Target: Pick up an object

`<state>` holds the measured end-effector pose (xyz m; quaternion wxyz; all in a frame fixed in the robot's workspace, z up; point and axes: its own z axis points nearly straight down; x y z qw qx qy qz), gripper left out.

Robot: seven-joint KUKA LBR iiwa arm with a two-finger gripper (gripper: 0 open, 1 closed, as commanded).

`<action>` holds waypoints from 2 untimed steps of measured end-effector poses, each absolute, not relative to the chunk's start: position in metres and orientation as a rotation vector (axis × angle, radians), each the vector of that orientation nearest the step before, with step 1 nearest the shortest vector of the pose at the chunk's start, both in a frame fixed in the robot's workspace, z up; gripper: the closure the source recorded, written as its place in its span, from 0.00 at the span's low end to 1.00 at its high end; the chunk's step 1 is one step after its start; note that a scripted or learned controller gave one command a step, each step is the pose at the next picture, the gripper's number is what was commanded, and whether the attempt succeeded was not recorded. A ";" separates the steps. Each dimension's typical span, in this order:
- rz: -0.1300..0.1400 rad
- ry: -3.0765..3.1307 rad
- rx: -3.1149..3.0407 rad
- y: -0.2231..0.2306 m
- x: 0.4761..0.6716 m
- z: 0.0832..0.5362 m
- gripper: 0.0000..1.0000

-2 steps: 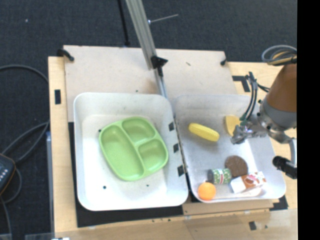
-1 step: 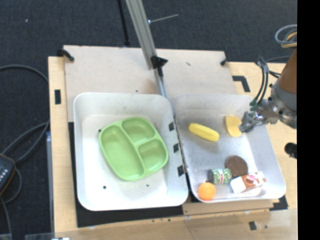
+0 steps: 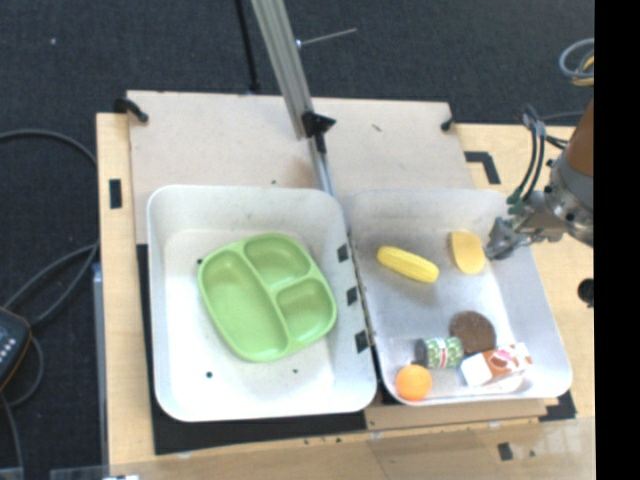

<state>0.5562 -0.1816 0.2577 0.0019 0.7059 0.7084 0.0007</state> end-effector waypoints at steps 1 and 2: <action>0.004 2.229 2.212 -0.135 0.577 0.266 1.00; 0.003 2.228 2.212 -0.089 0.586 0.267 1.00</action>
